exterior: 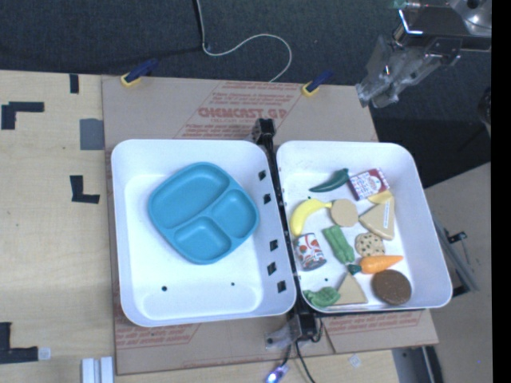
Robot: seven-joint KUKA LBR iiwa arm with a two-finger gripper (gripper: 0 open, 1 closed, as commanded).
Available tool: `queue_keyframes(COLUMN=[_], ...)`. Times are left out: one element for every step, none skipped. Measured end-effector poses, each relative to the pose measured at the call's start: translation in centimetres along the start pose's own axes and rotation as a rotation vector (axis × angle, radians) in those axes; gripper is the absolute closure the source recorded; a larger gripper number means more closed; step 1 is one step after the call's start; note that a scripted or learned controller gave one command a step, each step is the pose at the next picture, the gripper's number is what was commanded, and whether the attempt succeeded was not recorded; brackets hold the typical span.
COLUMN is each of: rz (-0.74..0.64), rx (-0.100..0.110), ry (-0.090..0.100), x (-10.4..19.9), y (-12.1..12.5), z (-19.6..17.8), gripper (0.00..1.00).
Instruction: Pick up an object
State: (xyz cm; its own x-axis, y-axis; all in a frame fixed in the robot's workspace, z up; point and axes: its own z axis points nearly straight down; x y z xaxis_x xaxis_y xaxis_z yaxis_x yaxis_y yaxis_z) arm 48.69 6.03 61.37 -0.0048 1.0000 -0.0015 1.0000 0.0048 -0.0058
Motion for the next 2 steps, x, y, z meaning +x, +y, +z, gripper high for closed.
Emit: queue_keyframes(rz=[0.000, 0.001], rx=[0.001, 0.001], ry=[0.000, -0.001], x=[-0.02, -0.03], y=[0.04, 0.08], z=[-0.99, -1.97], gripper=[1.00, 1.00])
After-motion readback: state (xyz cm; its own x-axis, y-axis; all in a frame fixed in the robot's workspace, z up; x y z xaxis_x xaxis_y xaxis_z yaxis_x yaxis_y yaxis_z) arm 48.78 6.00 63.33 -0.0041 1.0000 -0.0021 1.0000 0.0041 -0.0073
